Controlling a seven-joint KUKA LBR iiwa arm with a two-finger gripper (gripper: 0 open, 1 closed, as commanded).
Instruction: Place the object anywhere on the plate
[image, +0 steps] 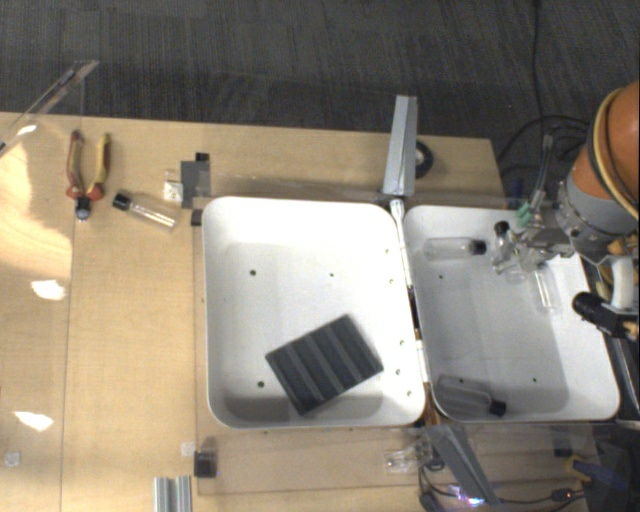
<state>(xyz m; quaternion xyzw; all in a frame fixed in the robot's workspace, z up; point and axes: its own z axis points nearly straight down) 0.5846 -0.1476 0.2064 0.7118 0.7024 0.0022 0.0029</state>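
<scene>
L bin (230, 300) – dark ribbed plate (323, 364). R bin (590, 395) – grey object (468, 398), front edge. Gripper (520, 250) above R bin – jaw state unclear.

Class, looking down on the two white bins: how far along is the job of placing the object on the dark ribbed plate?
Done: nothing yet; the dark ribbed plate in the left bin carries nothing. In hand: the gripper sits over the right bin's upper end near a clear vial, with no visible grasp. Left: grasping an object, carrying it across and setting it down.

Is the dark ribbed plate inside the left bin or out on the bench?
Inside: the ribbed plate lies flat on the left bin floor, within its walls.
</scene>
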